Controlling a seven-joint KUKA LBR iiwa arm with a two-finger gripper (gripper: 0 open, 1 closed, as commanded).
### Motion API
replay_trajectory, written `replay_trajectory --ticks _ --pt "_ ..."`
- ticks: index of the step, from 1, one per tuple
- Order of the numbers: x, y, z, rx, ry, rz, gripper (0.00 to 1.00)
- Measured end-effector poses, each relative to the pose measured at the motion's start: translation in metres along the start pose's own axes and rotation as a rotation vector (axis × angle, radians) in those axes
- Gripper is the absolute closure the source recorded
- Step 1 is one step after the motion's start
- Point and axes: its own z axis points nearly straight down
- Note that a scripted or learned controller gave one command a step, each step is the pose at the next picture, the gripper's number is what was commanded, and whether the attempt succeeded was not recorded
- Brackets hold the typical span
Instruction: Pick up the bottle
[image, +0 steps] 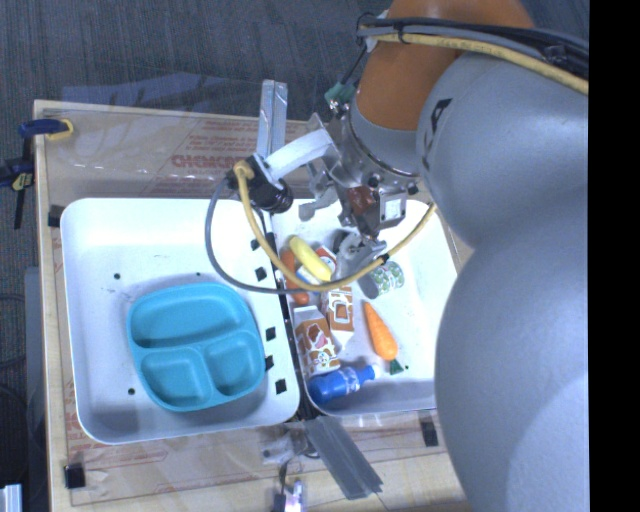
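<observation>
Bottle (340, 383): blue, lying on its side at the near end of the right bin (420, 398), cap pointing toward the arm's side; nearest of the bin's things, apparently just where it came to rest, held by nothing.
Cartons (318, 342): just beyond the bottle, along the wall shared with the other bin; close enough to crowd a grasp from that side.
Carrot (379, 333): beside the cartons, near the bottle's cap but apart from it.
Banana (311, 259): farther up the bin, lying over an orange thing too hidden to name.
Gripper (355, 240): low over the far half of the right bin, near the banana, well apart from the bottle; open or closed, cannot tell; nothing seen held.
Tray (195, 345): blue, three compartments, flat in the left bin (90, 250), out of the way.
Surface (130, 130): carries both bins.
Count: one bottle, two cartons, one carrot, one banana, one tray, two bins.
Step judged: pick-up not yet done.
</observation>
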Motion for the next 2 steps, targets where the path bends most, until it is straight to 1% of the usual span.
replay_trajectory --ticks 1,2 --pt "0.023 -0.083 -0.054 -0.001 -0.002 0.026 0.0" --pt "-0.043 -0.029 -0.035 0.003 -0.007 -0.081 0.0"
